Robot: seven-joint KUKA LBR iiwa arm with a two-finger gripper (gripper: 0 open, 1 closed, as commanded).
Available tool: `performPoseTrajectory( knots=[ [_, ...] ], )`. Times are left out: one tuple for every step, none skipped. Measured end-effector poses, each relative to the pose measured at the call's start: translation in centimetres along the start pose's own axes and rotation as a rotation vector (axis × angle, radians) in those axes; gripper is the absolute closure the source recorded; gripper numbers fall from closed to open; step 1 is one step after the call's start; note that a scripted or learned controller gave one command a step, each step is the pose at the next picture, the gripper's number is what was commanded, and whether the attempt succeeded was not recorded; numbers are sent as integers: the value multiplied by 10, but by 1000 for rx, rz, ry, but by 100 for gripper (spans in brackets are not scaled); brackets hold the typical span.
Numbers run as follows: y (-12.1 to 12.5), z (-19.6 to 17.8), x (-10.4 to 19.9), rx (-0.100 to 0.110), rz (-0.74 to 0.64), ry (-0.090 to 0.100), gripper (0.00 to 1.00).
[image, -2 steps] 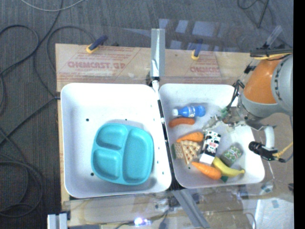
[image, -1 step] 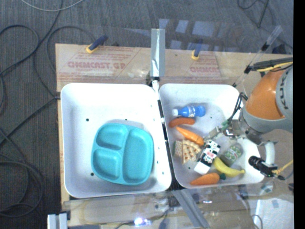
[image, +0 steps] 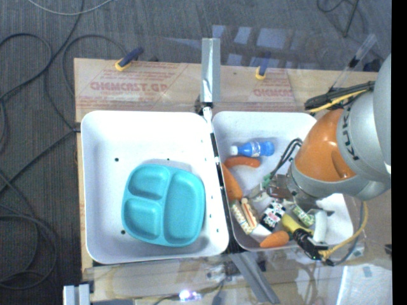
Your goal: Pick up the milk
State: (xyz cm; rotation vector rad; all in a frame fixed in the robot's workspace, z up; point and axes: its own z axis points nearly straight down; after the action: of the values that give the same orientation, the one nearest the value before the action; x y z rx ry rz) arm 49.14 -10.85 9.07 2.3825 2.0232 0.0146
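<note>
Reaching down into the right-hand shallow white bin [image: 222, 138], the grey arm with the orange band [image: 331, 148] covers much of the clutter there, and the claw [image: 280, 205] sits low among the toys, its state impossible to tell from this slanted view. The milk looks to be the small white carton with black cow patches [image: 272, 216], lying near the bin's front edge just below the claw, crowded by a striped hot-dog-like toy [image: 244, 216] on one side and an orange carrot-shaped toy [image: 275, 239] in front. That crowding is the main risk: a close could catch a neighbour instead, or nudge the carton sideways so it slips free. A small blue and white plastic bottle [image: 253, 149] lies well apart toward the back. The left white bin [image: 102, 132] holds a turquoise divided plastic plate [image: 165, 203], away from the action on the tabletop [image: 127, 84].
</note>
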Motion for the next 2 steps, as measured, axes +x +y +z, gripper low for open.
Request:
performPoseTrajectory(
  knots=[
    [1,0,-20,4,-146,8,0],
    [0,0,-12,-1,-458,-4,0]
  ],
)
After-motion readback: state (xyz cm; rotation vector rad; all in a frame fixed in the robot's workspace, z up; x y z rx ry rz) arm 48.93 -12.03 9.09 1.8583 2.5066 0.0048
